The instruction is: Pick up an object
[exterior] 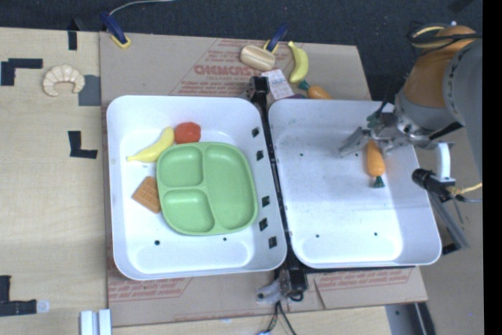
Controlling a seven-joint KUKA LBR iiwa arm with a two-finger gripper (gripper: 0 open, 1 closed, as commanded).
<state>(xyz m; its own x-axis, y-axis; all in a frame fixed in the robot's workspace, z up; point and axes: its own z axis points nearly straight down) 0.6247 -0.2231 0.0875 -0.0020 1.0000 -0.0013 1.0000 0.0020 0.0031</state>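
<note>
gripper (375, 139): being hung low over the right bin (329, 208), fingers splayed apart and closed on nothing, so nothing's being held here

carrot (375, 161): being left flat on the bin floor just below the fingertips, leafy end pointing away from them; touching or a hair apart can't be told

why there: looks like the carrot is being lined up as the pick, since it's the only thing lying within reach of the fingers

left bin (129, 192): being kept well off to the far side of the fingers, with a green plate (208, 188), banana (153, 149), tomato (187, 132) and cracker (147, 194)

what's being risked: a round carrot probably being squirted out if it's pinched off-centre
</note>
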